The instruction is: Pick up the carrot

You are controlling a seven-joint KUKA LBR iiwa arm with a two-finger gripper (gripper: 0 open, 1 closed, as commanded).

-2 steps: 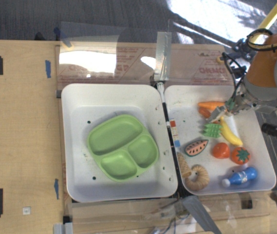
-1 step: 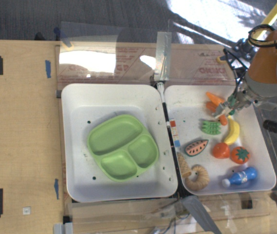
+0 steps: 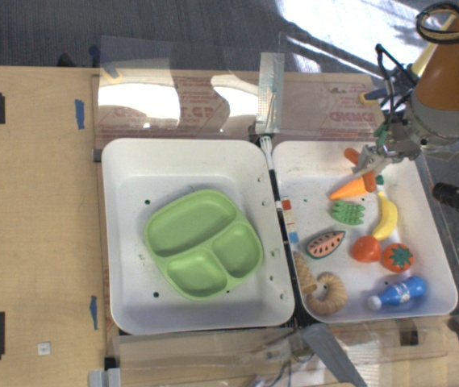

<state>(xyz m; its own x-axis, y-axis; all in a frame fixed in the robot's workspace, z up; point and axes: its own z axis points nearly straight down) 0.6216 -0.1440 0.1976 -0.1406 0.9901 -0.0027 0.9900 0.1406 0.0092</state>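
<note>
The carrot (image 3: 348, 189) is orange with a green leafy end and lies tilted in the upper part of the right bin (image 3: 443, 240). Its leafy end points up and to the right. The gripper (image 3: 371, 163) reaches in from the right and hangs directly over that leafy end, very close to it or touching it. The arm's orange band (image 3: 447, 71) is above it at the top right. A small orange piece (image 3: 350, 156) shows just left of the gripper.
Near the carrot in the right bin lie a green leafy toy (image 3: 347, 212), a banana (image 3: 386, 216), a watermelon slice (image 3: 326, 244), two red-orange fruits (image 3: 365, 249), a blue bottle (image 3: 397, 293) and a pretzel (image 3: 327, 291). The left bin (image 3: 124, 184) holds a green divided plate (image 3: 202, 244).
</note>
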